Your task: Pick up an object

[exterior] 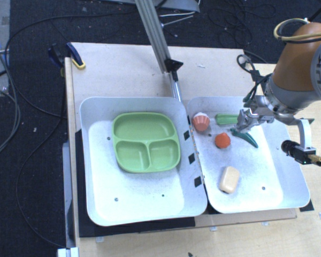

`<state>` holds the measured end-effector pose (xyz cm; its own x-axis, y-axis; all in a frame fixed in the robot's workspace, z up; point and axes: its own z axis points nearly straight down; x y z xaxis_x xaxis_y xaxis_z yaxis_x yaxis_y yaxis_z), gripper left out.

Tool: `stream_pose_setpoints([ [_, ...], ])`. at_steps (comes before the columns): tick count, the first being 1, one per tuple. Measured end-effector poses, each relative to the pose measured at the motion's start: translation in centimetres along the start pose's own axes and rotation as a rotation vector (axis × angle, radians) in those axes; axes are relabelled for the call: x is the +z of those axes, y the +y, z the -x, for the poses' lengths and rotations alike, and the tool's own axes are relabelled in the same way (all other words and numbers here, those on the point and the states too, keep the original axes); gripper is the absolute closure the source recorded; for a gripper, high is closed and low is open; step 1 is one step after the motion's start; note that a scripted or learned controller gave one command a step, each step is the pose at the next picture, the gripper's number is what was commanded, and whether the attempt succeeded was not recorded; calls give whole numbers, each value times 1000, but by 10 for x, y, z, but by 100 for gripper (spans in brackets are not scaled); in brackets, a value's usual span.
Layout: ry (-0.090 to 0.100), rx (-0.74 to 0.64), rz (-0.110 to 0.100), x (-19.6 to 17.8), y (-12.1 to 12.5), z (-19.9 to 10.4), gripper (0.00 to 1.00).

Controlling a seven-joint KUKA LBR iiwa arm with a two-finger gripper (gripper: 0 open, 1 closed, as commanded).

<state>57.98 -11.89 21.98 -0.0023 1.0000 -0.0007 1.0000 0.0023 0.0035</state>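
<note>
Four small objects lie loose in the right bin (267,191), and any of them would serve the task. We see a dark green curved piece (248,138) just beside the gripper (243,121), a lighter green stick (225,119) to its left, a red ball (222,140) near the middle, a cupcake-like toy (201,121) close to the dividing edge, and a pale yellow block (229,179) lower down, well apart from the rest. We judge the gripper is lowered over the two green pieces because they lie nearest the arm's reach from the right. Whether it is apart or closed we cannot tell; nothing is visibly between its tips. The left bin (96,197) carries only a green divided plate (146,142), likely a placing spot. Both bins sit on the worktop (123,68).
</note>
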Motion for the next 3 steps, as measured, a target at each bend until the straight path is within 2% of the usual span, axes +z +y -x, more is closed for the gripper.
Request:
stream_pose_setpoints([
  [1,2,-5,-2,7,18,-51,100],
  [3,2,-6,-2,-8,26,-160,100],
])
